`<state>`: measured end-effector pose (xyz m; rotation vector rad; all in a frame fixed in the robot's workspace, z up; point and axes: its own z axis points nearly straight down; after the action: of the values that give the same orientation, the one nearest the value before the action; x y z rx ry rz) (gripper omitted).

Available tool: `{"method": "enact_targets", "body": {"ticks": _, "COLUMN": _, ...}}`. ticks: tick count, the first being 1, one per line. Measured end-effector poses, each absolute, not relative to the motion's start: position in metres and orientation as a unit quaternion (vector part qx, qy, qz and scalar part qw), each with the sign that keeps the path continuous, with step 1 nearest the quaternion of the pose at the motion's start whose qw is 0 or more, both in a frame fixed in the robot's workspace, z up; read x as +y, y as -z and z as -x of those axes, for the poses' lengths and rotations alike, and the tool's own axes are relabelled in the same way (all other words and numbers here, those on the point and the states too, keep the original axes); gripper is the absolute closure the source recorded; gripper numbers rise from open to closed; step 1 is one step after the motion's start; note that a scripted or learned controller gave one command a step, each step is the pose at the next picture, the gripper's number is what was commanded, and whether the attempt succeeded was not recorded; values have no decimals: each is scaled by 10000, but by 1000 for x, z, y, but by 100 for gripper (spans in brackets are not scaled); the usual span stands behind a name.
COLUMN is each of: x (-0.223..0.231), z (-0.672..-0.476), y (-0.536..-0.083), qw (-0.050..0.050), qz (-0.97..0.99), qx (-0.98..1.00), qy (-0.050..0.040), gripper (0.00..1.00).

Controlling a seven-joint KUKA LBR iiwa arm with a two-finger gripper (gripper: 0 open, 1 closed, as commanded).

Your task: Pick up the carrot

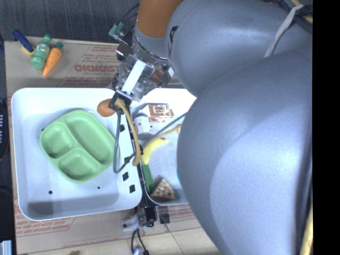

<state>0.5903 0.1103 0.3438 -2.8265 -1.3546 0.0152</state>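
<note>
One carrot (51, 60) and one green bottle (40, 54) up on the surface, one green divided plate (77, 145), two white bins (24, 142), one orange ball (105, 109) beside the gripper (121, 101), one banana (151, 145).

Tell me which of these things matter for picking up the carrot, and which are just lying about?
Part of the job:
- carrot, lying on the cardboard beyond the bins
- gripper, over the left bin's far right corner

Just lying about:
- green divided plate in the left bin
- green bottle beside the carrot
- orange round item by the gripper
- banana in the right bin
</note>
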Motion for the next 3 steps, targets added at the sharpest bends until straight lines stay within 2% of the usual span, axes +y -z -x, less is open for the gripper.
{"method": "enact_targets", "body": {"ticks": 1, "x": 103, "z": -562, "y": -356, "qw": 15, "qz": 9759, "qx": -2183, "qy": -69, "gripper": 100}}
{"method": "enact_targets", "body": {"ticks": 2, "x": 13, "z": -564, "y": -310, "qw": 11, "qz": 9822, "qx": -1879, "qy": -72, "gripper": 100}}
{"method": "enact_targets", "body": {"ticks": 3, "x": 18, "z": -564, "y": -310, "qw": 32, "qz": 9814, "qx": -1918, "qy": -63, "gripper": 0}}
